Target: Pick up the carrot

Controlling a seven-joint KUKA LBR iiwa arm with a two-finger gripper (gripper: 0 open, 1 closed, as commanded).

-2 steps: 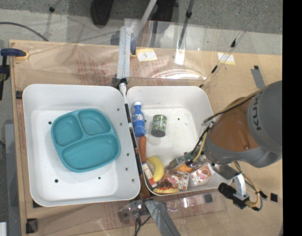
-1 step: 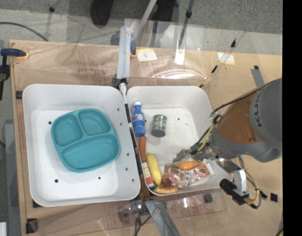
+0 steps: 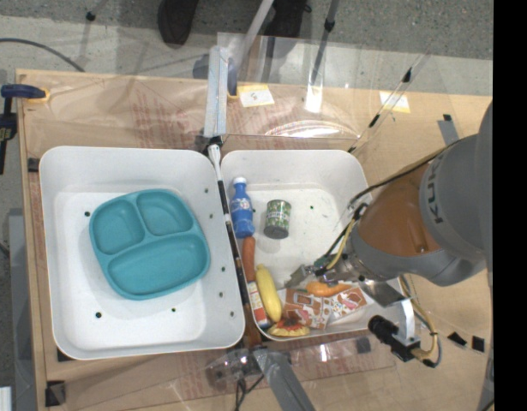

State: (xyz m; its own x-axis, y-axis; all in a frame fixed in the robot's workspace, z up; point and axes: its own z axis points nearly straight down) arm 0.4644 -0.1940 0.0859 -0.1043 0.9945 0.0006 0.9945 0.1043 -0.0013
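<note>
The carrot (image 3: 328, 288), a short orange piece, lies in the right bin (image 3: 344, 171) near its front right corner, partly on a red-and-white snack packet (image 3: 333, 307). My gripper (image 3: 318, 276) is low in that bin, directly over the carrot's left end and touching or nearly touching it. The grey arm with its orange band reaches in from the right and hides the bin's right wall. Whether the carrot sits between the jaws is hidden by the wrist.
The right bin also holds a blue bottle (image 3: 241, 208), a green can (image 3: 278, 218), a banana (image 3: 267, 292), a long orange-red item (image 3: 248, 259) along the left wall and a small red-yellow toy (image 3: 289, 324). A teal divided plate (image 3: 149, 242) lies in the left bin (image 3: 57, 187).
</note>
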